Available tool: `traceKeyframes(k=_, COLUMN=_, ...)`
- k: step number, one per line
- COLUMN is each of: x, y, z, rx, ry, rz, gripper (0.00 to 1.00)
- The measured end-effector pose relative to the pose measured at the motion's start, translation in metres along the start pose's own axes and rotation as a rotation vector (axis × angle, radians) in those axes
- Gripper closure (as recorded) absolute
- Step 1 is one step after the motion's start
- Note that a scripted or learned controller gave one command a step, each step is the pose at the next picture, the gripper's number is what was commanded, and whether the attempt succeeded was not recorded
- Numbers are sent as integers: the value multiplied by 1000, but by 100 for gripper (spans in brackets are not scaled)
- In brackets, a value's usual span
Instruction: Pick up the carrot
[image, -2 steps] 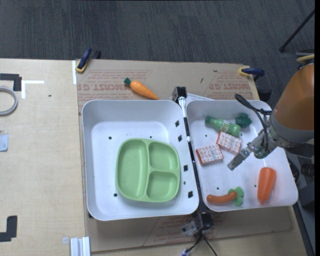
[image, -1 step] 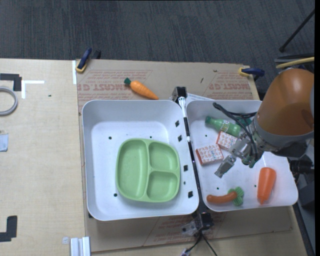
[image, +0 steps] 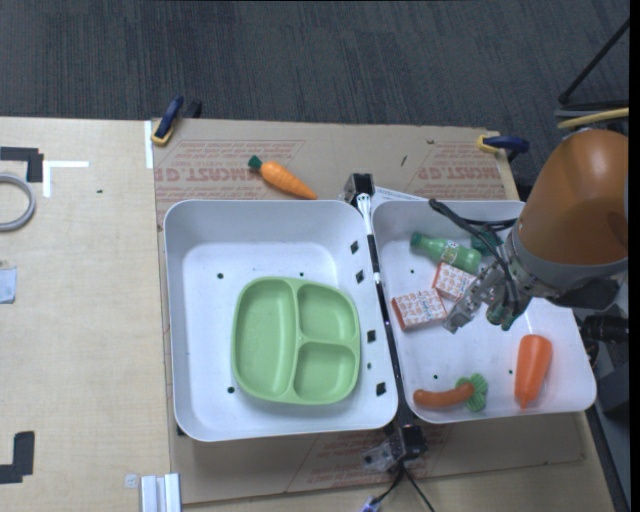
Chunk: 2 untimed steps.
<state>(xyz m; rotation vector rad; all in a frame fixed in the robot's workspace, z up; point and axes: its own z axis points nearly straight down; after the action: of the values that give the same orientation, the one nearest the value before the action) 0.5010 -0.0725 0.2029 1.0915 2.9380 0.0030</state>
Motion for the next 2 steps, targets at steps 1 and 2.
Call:
traceKeyframes(k=1, x=68, y=44, z=11, rx=5, ry=6, rz=211, gripper=100)
traceKeyframes(k=2, x=2, y=-11, z=-43, rx=3, ry=3, rz=8, gripper=100)
